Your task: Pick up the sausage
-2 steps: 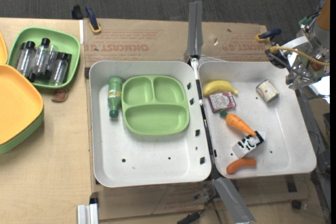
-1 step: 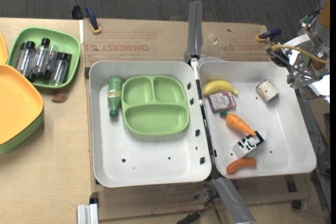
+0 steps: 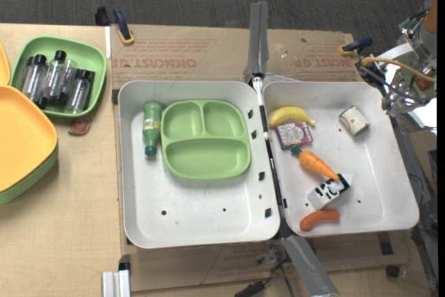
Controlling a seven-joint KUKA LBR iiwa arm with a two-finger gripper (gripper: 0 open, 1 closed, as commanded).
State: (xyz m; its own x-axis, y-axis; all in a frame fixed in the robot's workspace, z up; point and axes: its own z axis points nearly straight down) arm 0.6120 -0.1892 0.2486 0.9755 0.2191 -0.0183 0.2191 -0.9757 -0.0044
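The sausage point(image 3: 320, 219), a short orange-red link, lies near the front wall of the right bin point(image 3: 389, 219). Just behind it, almost touching, is a black-and-white object point(image 3: 328, 190), and behind that an orange carrot point(image 3: 318, 164). The arm's end with its gripper point(image 3: 407, 83) hangs over the bin's far right rim, wrapped in cables and well away from the sausage. Nothing shows held there.
The right bin also holds a banana point(image 3: 290, 115), a purple packet point(image 3: 294, 133) and a small white box point(image 3: 354, 120). In the left bin point(image 3: 139, 219) sit a green divided plate point(image 3: 206, 138) and a green bottle point(image 3: 151, 126). A green tray of bottles point(image 3: 59, 76) and yellow plates point(image 3: 24, 142) stand on the bench at left.
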